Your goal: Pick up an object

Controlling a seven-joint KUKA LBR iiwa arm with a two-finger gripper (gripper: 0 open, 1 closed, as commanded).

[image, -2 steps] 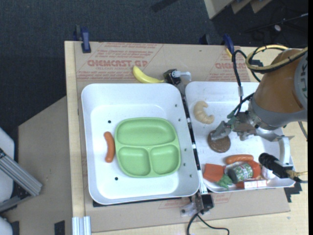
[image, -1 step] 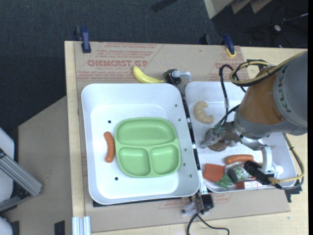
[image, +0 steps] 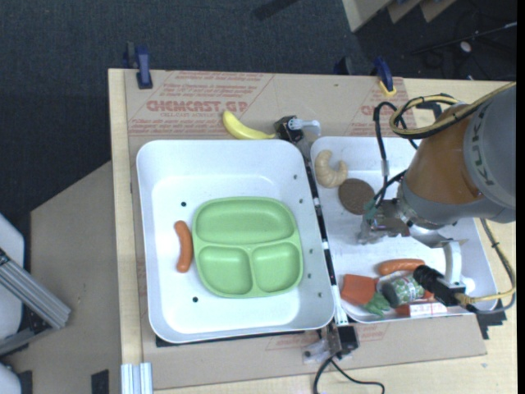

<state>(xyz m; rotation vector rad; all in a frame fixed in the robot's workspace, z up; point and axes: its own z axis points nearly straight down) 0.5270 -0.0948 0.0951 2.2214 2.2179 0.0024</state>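
The claw [image: 373, 226] hangs low at right of centre in the right bin [image: 349, 148] — its state I cannot tell — just below the brown disc [image: 356, 194], which it should straddle squarely before closing, clear of the croissant [image: 331, 170].

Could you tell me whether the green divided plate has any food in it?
Empty: all three compartments of the green plate show bare green. The sausage lies beside it.
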